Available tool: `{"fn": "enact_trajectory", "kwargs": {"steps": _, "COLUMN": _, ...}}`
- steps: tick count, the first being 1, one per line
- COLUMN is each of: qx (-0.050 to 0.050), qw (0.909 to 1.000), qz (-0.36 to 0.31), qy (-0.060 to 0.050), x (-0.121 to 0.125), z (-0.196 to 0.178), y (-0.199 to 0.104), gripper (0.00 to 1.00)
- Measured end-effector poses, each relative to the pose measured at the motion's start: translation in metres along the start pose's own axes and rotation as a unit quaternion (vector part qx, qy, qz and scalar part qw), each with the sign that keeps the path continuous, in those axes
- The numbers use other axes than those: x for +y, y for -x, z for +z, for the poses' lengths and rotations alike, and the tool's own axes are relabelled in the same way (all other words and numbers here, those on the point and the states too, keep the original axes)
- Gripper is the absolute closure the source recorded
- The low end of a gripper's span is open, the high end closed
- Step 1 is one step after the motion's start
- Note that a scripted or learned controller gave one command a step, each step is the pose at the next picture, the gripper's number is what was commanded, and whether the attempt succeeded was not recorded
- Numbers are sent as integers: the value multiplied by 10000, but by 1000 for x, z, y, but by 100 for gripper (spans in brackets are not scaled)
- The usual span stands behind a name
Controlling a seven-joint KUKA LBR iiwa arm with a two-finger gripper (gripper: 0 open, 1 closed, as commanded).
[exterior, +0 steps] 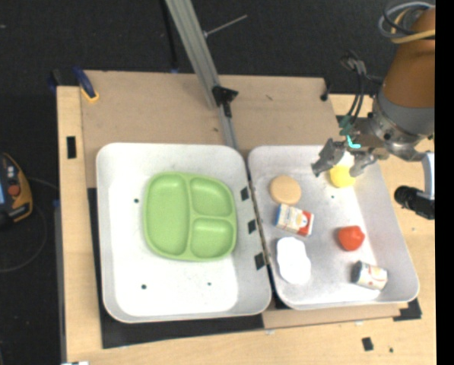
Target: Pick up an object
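Camera view: right bin (394, 226), near to far: small carton (372, 276), white lump (293, 260), red object (350, 237), tan disc (286, 189). Farthest, a yellow ball (341, 176) lies between the spread fingers of the gripper (344, 160) (not gripped). Left bin (120, 226): green tray (189, 217).

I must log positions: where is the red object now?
The red object lies in the right bin, toward its right side, between the small carton and the can.
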State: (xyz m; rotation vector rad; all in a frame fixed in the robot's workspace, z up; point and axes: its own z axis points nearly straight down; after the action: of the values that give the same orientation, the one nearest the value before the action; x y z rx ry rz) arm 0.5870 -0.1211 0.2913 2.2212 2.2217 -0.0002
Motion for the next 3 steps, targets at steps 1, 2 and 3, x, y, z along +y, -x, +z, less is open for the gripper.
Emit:
{"fn": "enact_trajectory", "kwargs": {"steps": 1, "qx": -1, "qw": 10000, "qz": -1, "qy": 10, "x": 0, "z": -1, "y": 0, "gripper": 0}}
{"fn": "enact_trajectory", "kwargs": {"steps": 2, "qx": -9, "qw": 10000, "qz": 7, "qy": -16, "x": 6, "z": 51, "y": 10, "gripper": 0}}
{"fn": "enact_trajectory", "kwargs": {"steps": 3, "qx": -8, "qw": 10000, "qz": 11, "qy": -19, "x": 10, "z": 109, "y": 19, "gripper": 0}}
